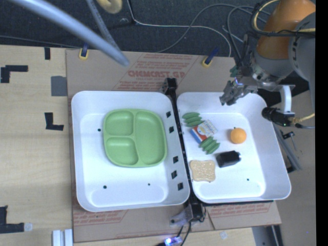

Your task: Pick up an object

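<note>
The right bin (266,183) holds an orange ball (238,135), a black block (228,158), a slice of toast (203,170), two green pea pods (192,118) (209,145) and a small red, white and blue packet (203,130). My gripper (231,95) hangs over the bin's far edge, above and behind the orange ball, with nothing seen between its fingers. Its fingertips are small and dark against the bin's white wall.
The left bin (87,152) carries a green divided plate (135,138). Black clips run along the seam between the bins (174,132). Cables trail across the dark floor behind the bench. The arm's orange band (287,14) rises at the upper right.
</note>
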Action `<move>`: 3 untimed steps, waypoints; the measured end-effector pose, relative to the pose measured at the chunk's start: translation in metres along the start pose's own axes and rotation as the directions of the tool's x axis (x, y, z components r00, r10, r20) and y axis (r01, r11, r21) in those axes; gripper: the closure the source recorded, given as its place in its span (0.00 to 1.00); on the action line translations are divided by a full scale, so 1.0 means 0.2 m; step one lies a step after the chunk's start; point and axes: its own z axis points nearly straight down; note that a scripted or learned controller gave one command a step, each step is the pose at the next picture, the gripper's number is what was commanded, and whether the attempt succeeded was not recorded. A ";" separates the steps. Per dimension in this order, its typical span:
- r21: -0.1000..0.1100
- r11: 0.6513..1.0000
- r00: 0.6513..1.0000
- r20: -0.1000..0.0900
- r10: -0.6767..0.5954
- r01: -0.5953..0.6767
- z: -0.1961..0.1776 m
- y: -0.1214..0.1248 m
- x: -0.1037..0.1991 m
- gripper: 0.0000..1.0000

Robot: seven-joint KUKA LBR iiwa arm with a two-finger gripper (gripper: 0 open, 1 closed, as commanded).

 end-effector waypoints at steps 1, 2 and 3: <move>0.000 1.000 1.000 -0.001 -0.001 0.001 0.01 -0.11 0.30 1.00; 0.001 1.000 1.000 0.000 0.000 0.000 -0.03 -0.21 0.53 1.00; 0.000 1.000 1.000 0.000 -0.001 0.001 -0.06 -0.28 0.77 1.00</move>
